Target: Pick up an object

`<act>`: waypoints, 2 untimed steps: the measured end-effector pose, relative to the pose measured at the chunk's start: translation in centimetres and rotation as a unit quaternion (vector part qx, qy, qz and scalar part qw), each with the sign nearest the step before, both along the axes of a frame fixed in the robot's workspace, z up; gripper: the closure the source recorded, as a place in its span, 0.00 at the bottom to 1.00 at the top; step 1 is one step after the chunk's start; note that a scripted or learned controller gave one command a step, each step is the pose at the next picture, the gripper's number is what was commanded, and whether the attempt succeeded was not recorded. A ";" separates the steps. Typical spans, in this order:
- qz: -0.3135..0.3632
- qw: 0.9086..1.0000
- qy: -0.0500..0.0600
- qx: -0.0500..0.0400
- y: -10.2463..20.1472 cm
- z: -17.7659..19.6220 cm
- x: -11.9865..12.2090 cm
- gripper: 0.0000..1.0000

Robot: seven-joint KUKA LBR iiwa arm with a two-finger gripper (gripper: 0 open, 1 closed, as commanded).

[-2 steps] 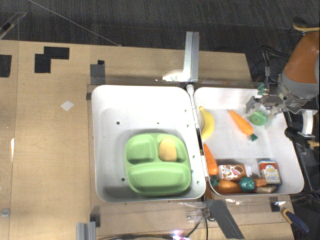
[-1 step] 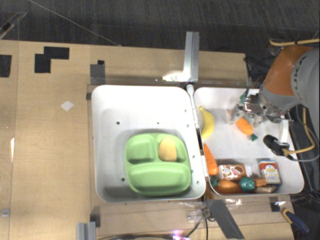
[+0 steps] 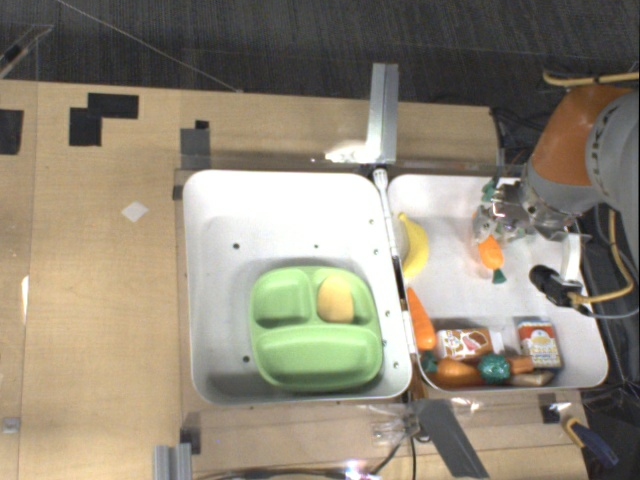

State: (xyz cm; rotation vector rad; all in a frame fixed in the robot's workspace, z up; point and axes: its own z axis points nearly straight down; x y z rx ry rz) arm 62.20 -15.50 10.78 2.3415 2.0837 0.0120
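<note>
Two white bins [image 3: 200, 268] are set on a wooden bench. A small orange carrot-like toy [image 3: 490, 254], green-topped, is pinched between the gripper [image 3: 494, 230] fingers above the right bin.

The arm [image 3: 590, 158] runs off the right edge, hiding the claw's [image 3: 497, 230] grip.

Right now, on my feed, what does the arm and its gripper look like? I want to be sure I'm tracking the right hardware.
The arm is a rounded grey body with a broad orange band above the wrist. Below that sits a compact metallic silver gripper with small green accents. A black cable and a white bracket hang beside it, and yellowish cabling runs off along the arm's side.
</note>
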 end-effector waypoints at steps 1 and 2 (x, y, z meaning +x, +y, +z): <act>0.001 1.000 -0.002 0.000 0.1 1.2 0.2 1.00; -0.008 1.000 0.002 0.000 6.7 10.2 -1.7 1.00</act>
